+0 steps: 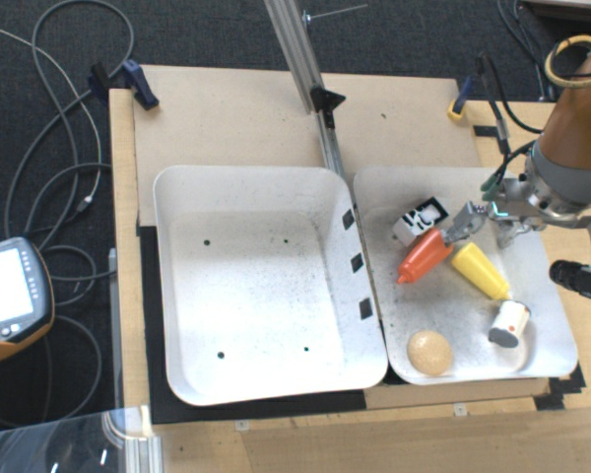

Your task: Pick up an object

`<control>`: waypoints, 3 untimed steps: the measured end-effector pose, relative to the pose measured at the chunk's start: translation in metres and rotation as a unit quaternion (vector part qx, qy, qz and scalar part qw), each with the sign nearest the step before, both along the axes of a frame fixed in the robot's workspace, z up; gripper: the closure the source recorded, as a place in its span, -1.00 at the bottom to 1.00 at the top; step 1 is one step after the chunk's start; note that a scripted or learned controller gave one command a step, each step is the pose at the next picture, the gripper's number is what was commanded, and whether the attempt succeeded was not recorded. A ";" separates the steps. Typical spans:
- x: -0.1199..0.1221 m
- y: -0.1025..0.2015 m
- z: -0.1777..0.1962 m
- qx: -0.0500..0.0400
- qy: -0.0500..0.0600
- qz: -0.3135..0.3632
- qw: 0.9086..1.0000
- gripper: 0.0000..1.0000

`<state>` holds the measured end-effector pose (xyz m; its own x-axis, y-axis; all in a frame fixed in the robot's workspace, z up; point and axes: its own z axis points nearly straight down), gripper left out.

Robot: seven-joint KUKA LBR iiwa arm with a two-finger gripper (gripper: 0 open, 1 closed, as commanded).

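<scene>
The arm reaches in over the right bin [557,358], its gripper [465,223] low beside the orange carrot toy [425,254]; finger state cannot be told.

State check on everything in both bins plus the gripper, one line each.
Orange carrot: lying at a slant in the right bin, top end at the gripper.
Yellow cone: lying flat, beside the carrot.
Black-and-white box: tilted.
Tan ball: resting near the front rim.
White cylinder: on its side.
Left bin: sitting flat.
Gripper: low over the carrot.
</scene>
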<state>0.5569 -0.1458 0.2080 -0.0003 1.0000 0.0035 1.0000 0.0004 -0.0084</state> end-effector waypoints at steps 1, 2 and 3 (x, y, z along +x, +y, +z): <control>0.001 0.000 0.003 -0.001 -0.003 0.000 1.000 -1.00; 0.003 0.003 -0.040 0.000 -0.001 0.000 1.000 -1.00; 0.002 0.007 -0.099 0.000 -0.003 0.000 1.000 -1.00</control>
<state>0.5585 -0.1388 0.1090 0.0005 1.0000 0.0040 1.0000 -0.0005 -0.0024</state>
